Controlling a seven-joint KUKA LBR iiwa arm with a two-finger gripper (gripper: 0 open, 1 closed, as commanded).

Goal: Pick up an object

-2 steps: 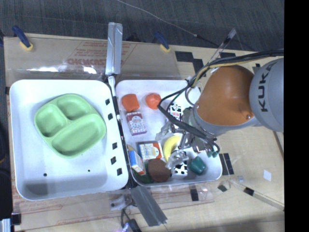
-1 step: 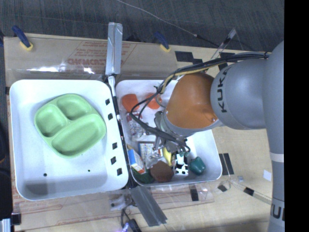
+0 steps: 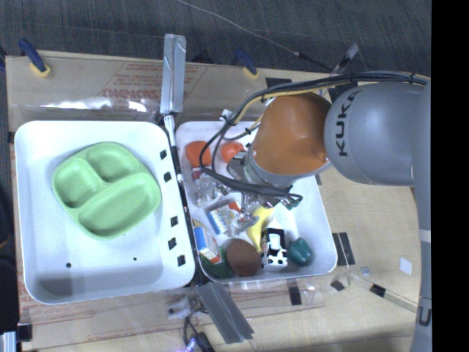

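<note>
The right bin (image 3: 320, 222) holds a jumble of small objects: an orange ball (image 3: 196, 153), a red-orange piece (image 3: 231, 151), a yellow piece (image 3: 258, 222), a brown ball (image 3: 243, 256), a black-and-white cow-patterned toy (image 3: 275, 249), a teal piece (image 3: 299, 252) and a blue and white packet (image 3: 217, 217). The arm's orange band (image 3: 292, 134) and grey wrist hang over the middle of this bin, hiding what lies beneath. My gripper (image 3: 247, 195) reaches down into the pile near the yellow piece and the packet.
The left bin (image 3: 44, 262) holds a green divided plate (image 3: 107, 188). A metal divider rail (image 3: 173, 72) runs between the bins. Black cables loop from the arm over the right bin's top. Blue clamps sit on the bench's far edge.
</note>
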